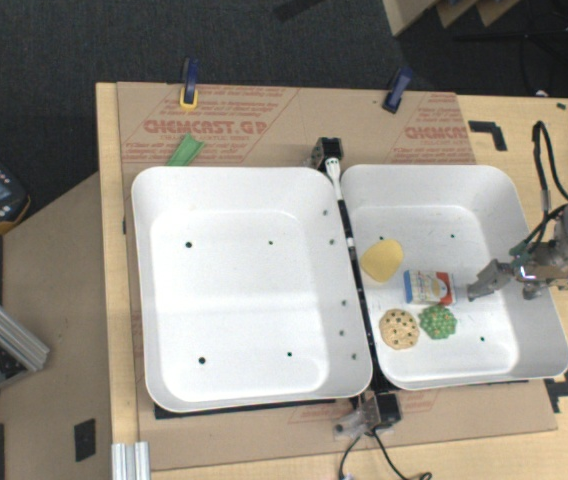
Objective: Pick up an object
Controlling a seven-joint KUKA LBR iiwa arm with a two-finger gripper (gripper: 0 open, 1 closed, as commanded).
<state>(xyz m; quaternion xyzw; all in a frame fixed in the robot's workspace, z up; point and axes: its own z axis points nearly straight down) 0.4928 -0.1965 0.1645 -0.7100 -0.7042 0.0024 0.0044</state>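
Pincer (486, 284) reaches in from the right over the right bin (484, 188), low above that bin's right half; one grey finger slants down and to the left toward the bin floor. How far apart the tips stand cannot be told from this slant, and nothing shows between them.

Four small things lie together in the left part of the right bin, all apart from the pincer. Farthest back is a rounded yellow piece (382, 259). Just nearer and to its right lies a small flat packet (429, 288), white with red and blue print. Nearer again sits a green knobbly ball (438, 322), touching or almost touching the packet's near edge. Just left of the ball lies a round tan cookie (398, 329) with dark spots. The packet and the ball are the closest to the pincer's tip, to its left.

Left of this bin, the left bin (164, 268) stands edge to edge with it, both on a brown board (294, 118) that covers the surface. A green strip (184, 151) lies on the board beyond the left bin's far left corner, with a yellow and blue clamp (190, 85) at the board's far edge and a blue clamp (398, 89) further right.
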